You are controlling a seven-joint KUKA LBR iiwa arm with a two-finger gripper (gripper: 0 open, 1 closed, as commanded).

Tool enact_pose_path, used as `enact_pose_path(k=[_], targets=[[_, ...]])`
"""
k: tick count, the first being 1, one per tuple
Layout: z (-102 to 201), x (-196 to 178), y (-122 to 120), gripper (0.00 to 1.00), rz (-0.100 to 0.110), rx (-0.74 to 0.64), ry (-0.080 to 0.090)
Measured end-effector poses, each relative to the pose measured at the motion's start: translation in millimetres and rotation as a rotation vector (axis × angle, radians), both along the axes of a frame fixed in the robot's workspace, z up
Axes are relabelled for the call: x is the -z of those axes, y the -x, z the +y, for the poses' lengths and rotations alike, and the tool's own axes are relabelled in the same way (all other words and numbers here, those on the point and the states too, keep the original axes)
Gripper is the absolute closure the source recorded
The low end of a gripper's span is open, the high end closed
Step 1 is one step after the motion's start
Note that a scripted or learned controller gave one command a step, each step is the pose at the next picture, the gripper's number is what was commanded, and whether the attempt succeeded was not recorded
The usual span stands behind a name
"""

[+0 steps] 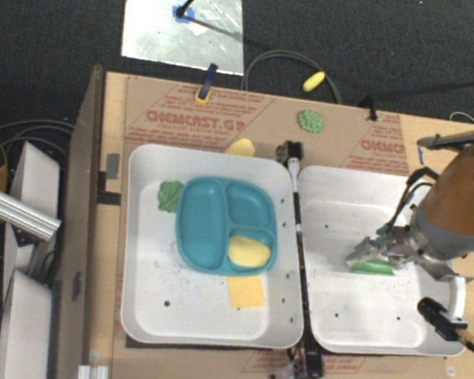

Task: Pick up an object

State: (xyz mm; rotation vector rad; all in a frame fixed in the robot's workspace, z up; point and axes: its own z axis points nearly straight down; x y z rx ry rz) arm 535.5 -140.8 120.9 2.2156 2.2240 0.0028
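From my remote station I saw the arm (463,200) reaching in from the right over the right bin (344,212), with its orange band above the wrist and the gripper (371,256) lowered near the middle of that bin. Directly under the gripper lay a small elongated green object (377,270), flat on the bin floor with its long side running left to right. The gripper's grey tip overlapped the object's upper edge in my view. I could not tell whether it was clenched on the piece or released, and I could not make out whether it was truly touching it. The left bin (145,301) held a teal divided plate (208,223) near its centre, and a yellow lemon-shaped piece (248,251) sat in the plate's lower right compartment. A green leafy piece (169,194) lay against the plate's left rim, and a flat yellow square slice (246,292) rested on the bin floor just below the plate, close to the lemon-shaped piece. On the desk (186,112) behind the bins I saw a round green knobbly piece (311,121) well apart from both bins, and a pale yellow piece (241,148) tucked just behind the left bin's far rim
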Motion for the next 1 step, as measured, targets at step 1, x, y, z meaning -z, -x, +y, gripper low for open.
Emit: enact_pose_path(k=[1], targets=[[114.4,-80.0,-17.7,1.00,-0.007,-0.012,-0.004]])
